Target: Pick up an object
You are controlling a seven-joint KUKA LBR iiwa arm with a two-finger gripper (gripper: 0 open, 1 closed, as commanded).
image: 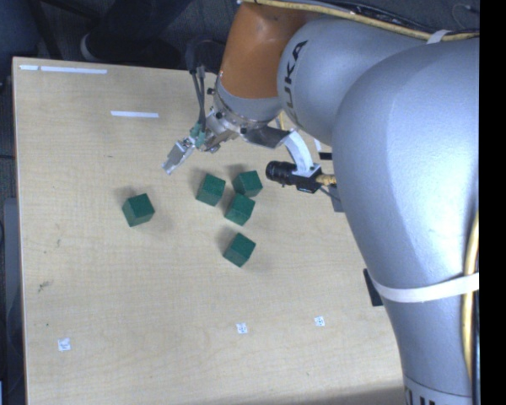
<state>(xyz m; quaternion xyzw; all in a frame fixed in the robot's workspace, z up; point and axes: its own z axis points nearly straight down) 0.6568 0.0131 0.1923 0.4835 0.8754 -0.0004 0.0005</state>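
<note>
- On the pale wooden bench top (152,310), five green cubes lay in view — four bunched near the middle and one off by itself to the left.
- The lone cube (138,209) sat well apart from the rest, with bare board all round it.
- In the bunch, the far-left cube (210,189) and the far-right cube (247,183) lay just beside each other; the middle cube (239,208) sat close under them, perhaps touching, and the nearest cube (239,249) stood a little apart on the near side.
- The gripper (179,155) hung beyond the bunch, up and to the left of it, tilted down toward the left, with nothing between its fingers.
- You could not tell from this slant whether the pincer was released or clenched — its tip read as one pale sliver.
- By my judgement the pick had not begun: no cube was lifted, and the tip lay over bare board.
- What could have gone wrong: a descent where it hung would have closed on nothing, since no cube lay beneath.
- Had you aimed at the bunch, a finger might have landed on a neighbour and shoved the cubes aside, because the gaps there looked too tight.
- The lone cube looked the safer target, though a tilted approach could have nudged it away.
</note>
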